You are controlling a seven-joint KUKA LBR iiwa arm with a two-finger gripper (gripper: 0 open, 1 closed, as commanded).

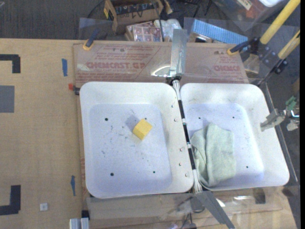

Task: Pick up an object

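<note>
A small yellow block [142,129] lies in the left white bin [95,175], a little above its middle, with nothing touching it. A crumpled pale green cloth [217,152] rests in the right white bin [257,104], against the bin's left wall and reaching down to its front edge.
The two bins meet at a central divider [183,128]. A cardboard sheet [124,63] lies behind them, with cluttered boxes further back. A small grey metal piece [274,119] juts over the right bin's right rim. The wooden bench [38,128] spreads out to the left.
</note>
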